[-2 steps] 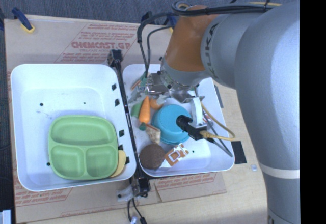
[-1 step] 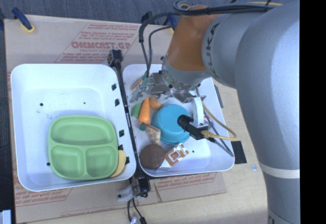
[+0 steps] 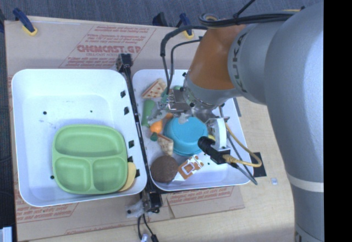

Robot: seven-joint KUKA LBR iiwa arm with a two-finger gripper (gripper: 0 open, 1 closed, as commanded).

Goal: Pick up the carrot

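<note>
We see two white bins side by side on the worktop [image 3: 49, 37]. The left bin [image 3: 33, 92] is at the left of the frame, and it has a green plate [image 3: 91, 157] with three parts in it. A bit of something yellow [image 3: 131, 175] peeks out from under the plate's right edge. The right bin [image 3: 231, 177] is in the middle of the frame and is full of small things. The arm [image 3: 264, 65] comes in from the right of the frame, big and grey with an orange band, and it covers the upper right part of that bin. The end effector [image 3: 175, 104] is low over the things in the right bin, near the middle of the frame. We cannot tell how it is set, because the metal parts hide it. The carrot [image 3: 157, 127] is a small orange thing in the left part of the right bin, just below the end effector. It sits right beside a blue cup [image 3: 184, 135], on the cup's left. A green thing [image 3: 148, 110] lies just above the carrot. A tan wedge [image 3: 153, 90] is near the top of that bin. A round brown thing [image 3: 164, 169] sits at the bottom of the bin, below the carrot. A card with red marks [image 3: 190, 167] lies next to it on the right.
</note>
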